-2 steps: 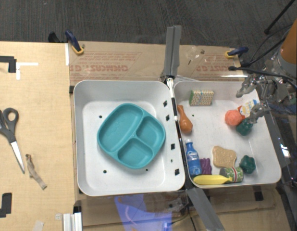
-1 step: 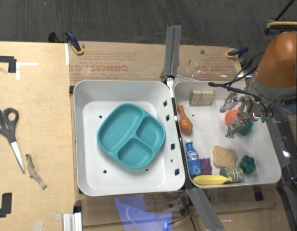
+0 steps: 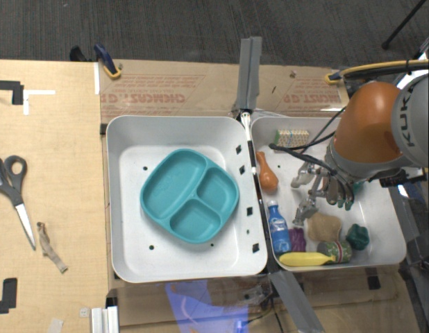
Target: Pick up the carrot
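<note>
Camera view: carrot (image 3: 267,174) lies left of gripper (image 3: 306,198), apart; finger state unclear.

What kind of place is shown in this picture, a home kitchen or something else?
Probably a robotics lab bench, not a kitchen: a KUKA arm reaches over two white bins of toy-like items, with cardboard behind them and scissors on the bench beside them.

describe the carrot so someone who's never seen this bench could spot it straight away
Look in the right-hand white bin, the one the arm reaches into. The carrot lies along its left wall, near the far end, just above a blue bottle. It is the only orange thing in the bin, stubby and tapering to a point.
</note>
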You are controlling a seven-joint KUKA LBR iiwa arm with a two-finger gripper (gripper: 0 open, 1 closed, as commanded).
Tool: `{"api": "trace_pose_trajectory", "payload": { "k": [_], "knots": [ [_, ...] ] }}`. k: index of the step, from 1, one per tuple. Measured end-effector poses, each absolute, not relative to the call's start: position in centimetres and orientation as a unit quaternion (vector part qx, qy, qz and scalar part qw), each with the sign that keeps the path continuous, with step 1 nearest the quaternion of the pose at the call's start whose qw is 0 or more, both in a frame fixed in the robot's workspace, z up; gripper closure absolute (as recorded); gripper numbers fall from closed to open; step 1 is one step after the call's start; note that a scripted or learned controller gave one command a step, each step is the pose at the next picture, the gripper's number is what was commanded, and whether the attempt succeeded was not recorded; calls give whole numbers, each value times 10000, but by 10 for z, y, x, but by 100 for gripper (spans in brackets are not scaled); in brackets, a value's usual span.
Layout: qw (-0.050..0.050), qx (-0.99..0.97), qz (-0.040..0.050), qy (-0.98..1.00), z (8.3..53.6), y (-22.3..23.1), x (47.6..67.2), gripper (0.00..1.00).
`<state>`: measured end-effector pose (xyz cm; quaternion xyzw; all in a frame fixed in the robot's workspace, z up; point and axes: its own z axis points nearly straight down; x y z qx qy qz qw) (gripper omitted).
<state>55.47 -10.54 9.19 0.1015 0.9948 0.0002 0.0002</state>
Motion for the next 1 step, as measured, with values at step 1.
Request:
{"api": "trace_pose_trajectory", "payload": {
  "k": [1],
  "knots": [
    [2,2850,0,9585,92,-158,520,0]
  ]
}}
